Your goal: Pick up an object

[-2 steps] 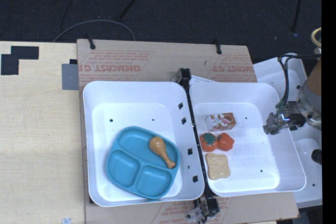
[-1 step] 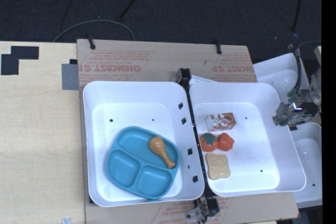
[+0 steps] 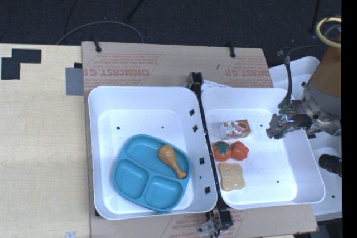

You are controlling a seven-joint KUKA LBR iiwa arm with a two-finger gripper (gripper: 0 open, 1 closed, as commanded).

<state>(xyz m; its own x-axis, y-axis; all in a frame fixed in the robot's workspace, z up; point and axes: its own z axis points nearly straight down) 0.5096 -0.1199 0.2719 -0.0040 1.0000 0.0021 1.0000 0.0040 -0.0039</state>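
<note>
The worktop (image 3: 39, 136) is pale wood, and a big sheet of cardboard (image 3: 167, 67) lies on it to keep the two bins in one spot. The left bin (image 3: 106, 98) holds a blue plate (image 3: 136, 181) with three parts. A toy chicken leg (image 3: 172, 160) lies across the plate's upper right part.

The right bin (image 3: 304, 187) has the small things to pick from, and they all sit close together by its left wall. At the top is a small snack packet (image 3: 235, 129). Just under it is a red toy that looks like a tomato (image 3: 221, 150), touching another red piece (image 3: 239, 149). Below those is a tan slice like toast (image 3: 231, 176).

The arm (image 3: 329, 86) comes in from the right. Its tool (image 3: 277, 128) hangs over the right bin, a little way right of the packet, with nothing in it. I cannot tell if it is spread or pinched. I think the packet is the closest thing for it to try.
</note>
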